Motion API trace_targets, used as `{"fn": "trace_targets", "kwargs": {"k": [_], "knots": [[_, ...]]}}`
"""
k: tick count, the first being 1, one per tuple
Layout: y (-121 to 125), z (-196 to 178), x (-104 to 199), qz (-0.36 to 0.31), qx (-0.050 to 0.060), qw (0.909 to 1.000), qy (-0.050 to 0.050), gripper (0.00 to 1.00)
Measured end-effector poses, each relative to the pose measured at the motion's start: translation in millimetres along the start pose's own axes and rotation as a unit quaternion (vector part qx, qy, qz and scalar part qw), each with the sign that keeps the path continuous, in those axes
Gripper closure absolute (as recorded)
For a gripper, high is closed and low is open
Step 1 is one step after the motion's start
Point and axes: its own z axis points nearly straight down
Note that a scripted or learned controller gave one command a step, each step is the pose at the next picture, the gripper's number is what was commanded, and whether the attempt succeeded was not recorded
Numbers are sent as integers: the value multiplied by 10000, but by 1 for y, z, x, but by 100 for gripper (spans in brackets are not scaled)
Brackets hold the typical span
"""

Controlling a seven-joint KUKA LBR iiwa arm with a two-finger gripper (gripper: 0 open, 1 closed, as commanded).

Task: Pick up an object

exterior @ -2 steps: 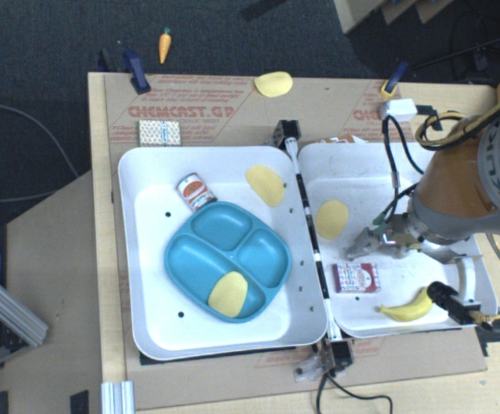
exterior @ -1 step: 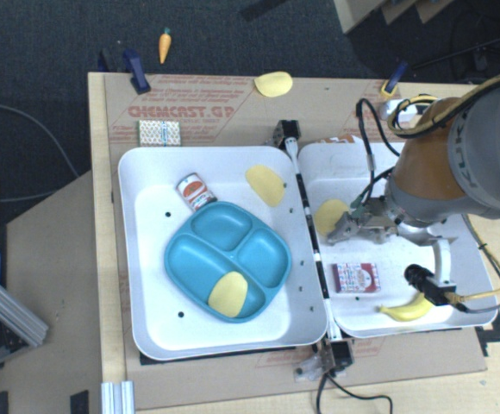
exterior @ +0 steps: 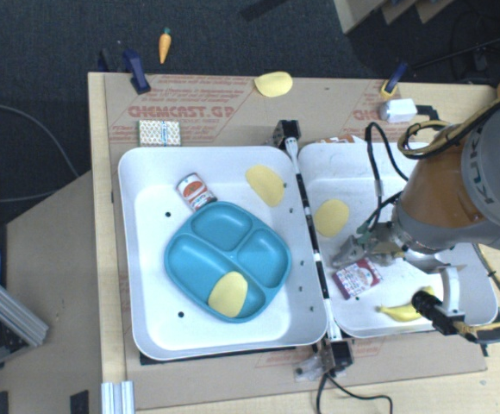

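Objects available for picking lie across two white bins on the counter (exterior: pixel 103 231). Right bin (exterior: pixel 483 296): a small red-and-white packet (exterior: pixel 356 278) near its left wall, a yellow banana (exterior: pixel 398 312) by the front wall, and a pale yellow chip-shaped piece (exterior: pixel 331 216) further back. Left bin (exterior: pixel 138 257): a blue divided plate (exterior: pixel 224 257) with a yellow piece (exterior: pixel 228 294) in its front compartment, a small red-and-white can (exterior: pixel 196 191) lying behind the plate, and another yellow chip-shaped piece (exterior: pixel 265 185) toward the back right corner.

The arm (exterior: pixel 457 188), grey with an orange band, reaches in from the right over the right bin. The hand (exterior: pixel 366 248) sits low in that bin, just behind and above the red-and-white packet. Whether its fingers are apart or together cannot be told: the metal parts at the tip are small and blurred. No item can be seen between them. The packet lies flat on the bin floor; contact with the hand cannot be confirmed.

Outside the bins, on the counter: a yellow oval piece (exterior: pixel 273 84) at the back edge, a small patterned box (exterior: pixel 159 132) behind the left bin, and a blue clamp (exterior: pixel 134 70) at the back left corner. A small carrot-shaped toy (exterior: pixel 165 46) lies on the dark floor beyond the counter.
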Motion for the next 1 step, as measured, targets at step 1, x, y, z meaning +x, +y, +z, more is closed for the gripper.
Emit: {"fn": "trace_targets", "kwargs": {"k": [1], "knots": [[0, -10, 0, 2, -9, 10000, -2, 100]]}}
